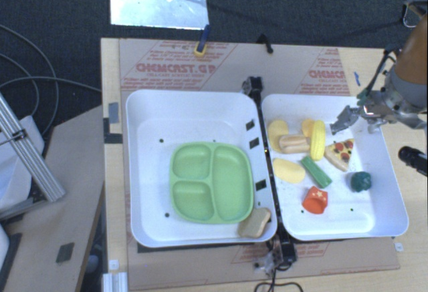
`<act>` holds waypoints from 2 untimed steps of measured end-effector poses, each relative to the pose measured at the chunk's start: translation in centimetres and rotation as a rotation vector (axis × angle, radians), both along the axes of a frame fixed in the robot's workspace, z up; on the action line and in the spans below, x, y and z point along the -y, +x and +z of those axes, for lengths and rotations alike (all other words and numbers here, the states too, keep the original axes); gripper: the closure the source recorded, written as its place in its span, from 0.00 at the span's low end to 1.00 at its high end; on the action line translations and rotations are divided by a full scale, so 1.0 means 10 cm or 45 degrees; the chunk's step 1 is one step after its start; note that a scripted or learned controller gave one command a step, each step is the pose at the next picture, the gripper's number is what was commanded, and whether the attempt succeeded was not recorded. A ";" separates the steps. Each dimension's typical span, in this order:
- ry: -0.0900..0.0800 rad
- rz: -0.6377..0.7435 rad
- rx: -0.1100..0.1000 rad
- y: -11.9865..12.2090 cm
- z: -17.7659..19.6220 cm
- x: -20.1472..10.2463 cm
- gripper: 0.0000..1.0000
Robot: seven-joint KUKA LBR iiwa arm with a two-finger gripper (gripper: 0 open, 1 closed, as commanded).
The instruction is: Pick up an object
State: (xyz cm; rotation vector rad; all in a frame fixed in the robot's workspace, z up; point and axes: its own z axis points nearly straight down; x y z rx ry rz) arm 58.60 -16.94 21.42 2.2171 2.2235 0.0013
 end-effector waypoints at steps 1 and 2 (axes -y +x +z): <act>0.000 0.007 0.003 0.75 -0.67 -0.13 0.00; 0.000 -0.008 -0.004 0.14 -0.68 0.40 0.00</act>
